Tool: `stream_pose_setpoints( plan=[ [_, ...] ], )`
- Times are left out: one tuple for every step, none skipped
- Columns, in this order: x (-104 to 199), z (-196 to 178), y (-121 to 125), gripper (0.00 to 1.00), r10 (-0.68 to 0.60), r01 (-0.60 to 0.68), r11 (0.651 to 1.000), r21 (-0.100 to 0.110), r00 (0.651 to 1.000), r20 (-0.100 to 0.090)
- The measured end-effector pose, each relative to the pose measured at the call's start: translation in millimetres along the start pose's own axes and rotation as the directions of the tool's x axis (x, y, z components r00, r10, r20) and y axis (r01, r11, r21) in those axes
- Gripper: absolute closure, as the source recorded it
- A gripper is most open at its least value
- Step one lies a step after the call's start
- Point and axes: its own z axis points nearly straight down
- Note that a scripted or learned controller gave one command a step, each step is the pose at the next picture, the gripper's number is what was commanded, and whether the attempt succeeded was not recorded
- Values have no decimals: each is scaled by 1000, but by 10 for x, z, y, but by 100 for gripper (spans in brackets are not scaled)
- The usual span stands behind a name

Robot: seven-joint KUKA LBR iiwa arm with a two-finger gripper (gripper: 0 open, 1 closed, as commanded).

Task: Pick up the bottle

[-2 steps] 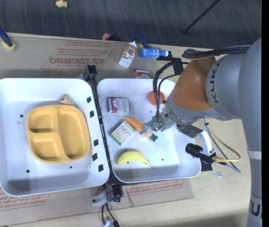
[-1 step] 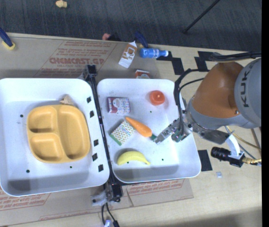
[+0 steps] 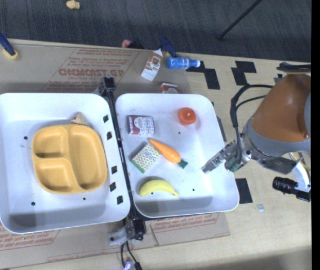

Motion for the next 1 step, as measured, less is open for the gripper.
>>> stream_pose_setpoints(
  plan=[
    [381, 150, 249, 100, 88, -88, 996, 1, 996, -3]
  ],
)
